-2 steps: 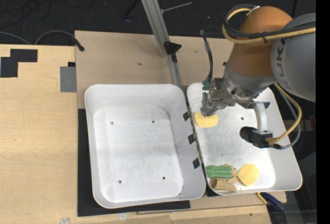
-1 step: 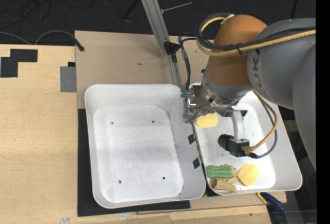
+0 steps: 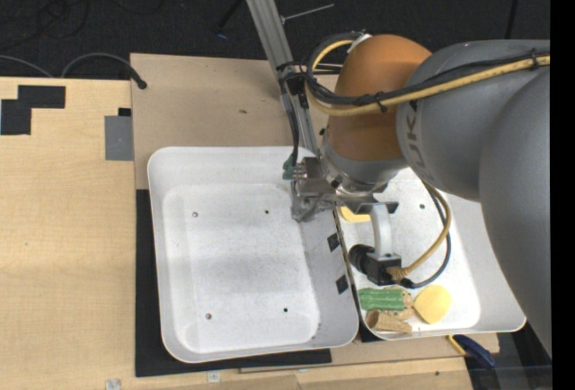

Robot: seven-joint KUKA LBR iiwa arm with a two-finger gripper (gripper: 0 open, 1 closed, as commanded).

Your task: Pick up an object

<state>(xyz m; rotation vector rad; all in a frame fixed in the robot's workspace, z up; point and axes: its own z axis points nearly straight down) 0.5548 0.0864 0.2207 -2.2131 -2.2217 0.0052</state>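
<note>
Hovering at the divide between the two bins, the claw point(image 3: 305, 199); finger state cannot be told. Candidates lie at the right bin's point(image 3: 476, 318) near end: green object point(image 3: 384, 298), yellow object point(image 3: 432, 303). Advice: translate nearer, centre above one, then descend.
</note>
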